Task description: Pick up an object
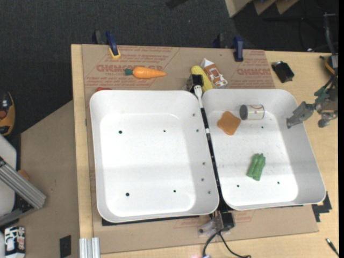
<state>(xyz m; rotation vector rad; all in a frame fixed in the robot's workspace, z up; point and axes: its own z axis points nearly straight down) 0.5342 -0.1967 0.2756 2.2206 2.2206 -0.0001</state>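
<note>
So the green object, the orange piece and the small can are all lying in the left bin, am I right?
Not quite: the camera view shows the green object, the orange piece and the small can all lying in the right bin, not the left one.

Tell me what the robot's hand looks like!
At the right edge of the picture, over the rim of the right bin, sits the gripper. It is small, made of dull grey metal, with a blocky, knobbly shape and a slim grey piece that reaches toward the bin. A few thin dark cables run by it. It is too small and blurry to show its jaws.
</note>
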